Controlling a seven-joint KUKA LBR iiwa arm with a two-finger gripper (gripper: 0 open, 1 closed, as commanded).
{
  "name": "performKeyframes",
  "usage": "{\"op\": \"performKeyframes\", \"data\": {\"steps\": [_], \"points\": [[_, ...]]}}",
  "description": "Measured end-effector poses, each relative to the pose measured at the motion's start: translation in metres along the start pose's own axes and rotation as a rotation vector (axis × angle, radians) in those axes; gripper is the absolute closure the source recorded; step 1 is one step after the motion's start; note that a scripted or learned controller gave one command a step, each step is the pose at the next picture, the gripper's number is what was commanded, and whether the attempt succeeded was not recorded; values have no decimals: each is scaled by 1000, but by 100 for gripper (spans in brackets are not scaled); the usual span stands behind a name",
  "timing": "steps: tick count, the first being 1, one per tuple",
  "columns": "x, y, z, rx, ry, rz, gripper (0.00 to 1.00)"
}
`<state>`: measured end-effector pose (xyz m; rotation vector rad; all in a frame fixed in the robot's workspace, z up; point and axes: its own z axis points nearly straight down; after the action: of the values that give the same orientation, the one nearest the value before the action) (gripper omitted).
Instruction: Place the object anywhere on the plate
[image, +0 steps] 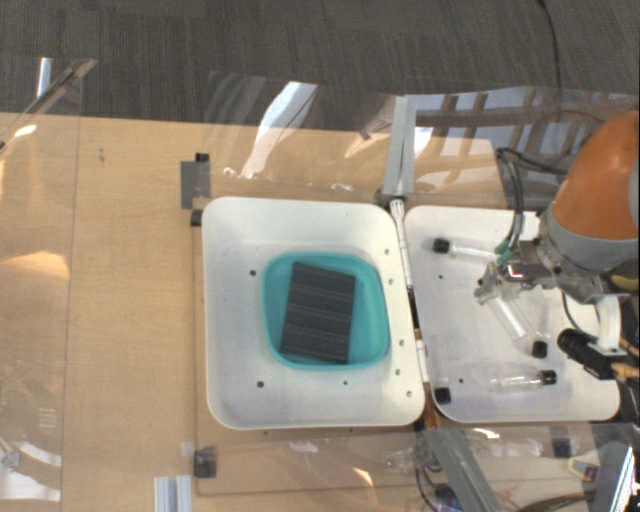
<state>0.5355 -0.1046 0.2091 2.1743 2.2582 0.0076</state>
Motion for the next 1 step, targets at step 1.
{"op": "performKeyframes", "data": {"steps": [1], "points": [[62,36,24,2,1,-203,100]]}}
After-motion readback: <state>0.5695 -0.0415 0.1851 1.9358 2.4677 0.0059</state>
